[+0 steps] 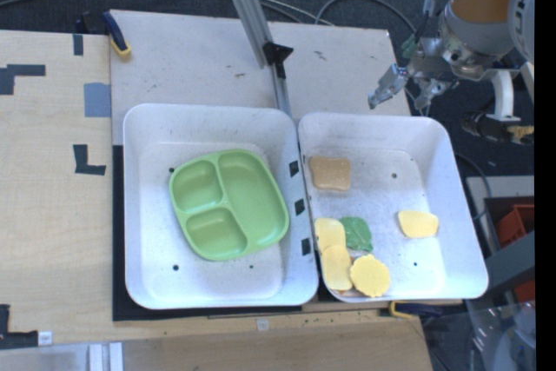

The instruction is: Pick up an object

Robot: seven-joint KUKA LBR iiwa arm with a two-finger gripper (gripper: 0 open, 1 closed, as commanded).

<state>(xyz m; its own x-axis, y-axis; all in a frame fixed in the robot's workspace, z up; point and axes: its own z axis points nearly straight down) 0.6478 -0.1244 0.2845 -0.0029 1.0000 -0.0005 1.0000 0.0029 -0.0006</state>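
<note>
The right bin (pixel 455 178) holds a tan bread slice (pixel 330 173), a green leafy piece (pixel 356 233) and several yellow food pieces: one alone at the right (pixel 418 224), a round one at the front (pixel 371 275), and two stacked by the left wall (pixel 333 249). My gripper (pixel 398 101) hangs above the bench just beyond this bin's far rim. It is open, with nothing between its fingers (pixel 383 91). The bread slice lies well below and to the left of it.
A green divided plate (pixel 228 204) lies in the left bin (pixel 132 204). A slanted metal pole (pixel 248 0) crosses the back of the bench down to the bins' shared wall. Cables run behind the bench, and a yellow-and-blue clamp (pixel 115 35) sits at the back left.
</note>
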